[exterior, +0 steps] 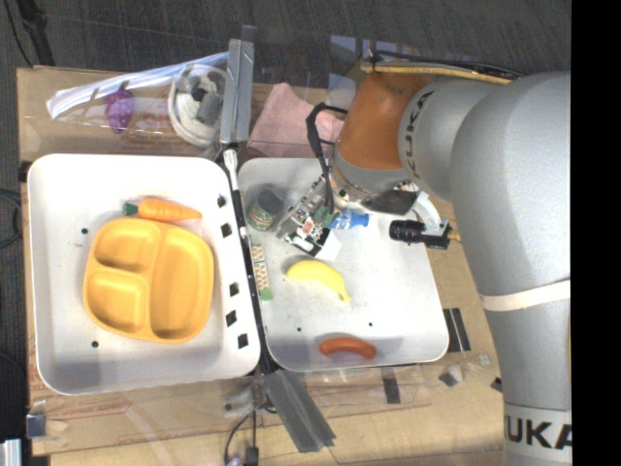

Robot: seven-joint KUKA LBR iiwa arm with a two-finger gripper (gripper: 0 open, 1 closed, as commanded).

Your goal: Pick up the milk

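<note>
so the gripper is down in the right bin, right over what looks like the small milk carton, just above the banana; can't tell how it's set or if it has the carton; I'd say square up on the carton's flat sides and lift straight up, so the banana and the can beside it don't get bumped; readable text: KUKA on the arm, carton print too small to read

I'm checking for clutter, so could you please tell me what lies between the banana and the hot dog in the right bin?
Nothing: the camera view shows bare white bin floor between the banana and the hot dog.
</note>
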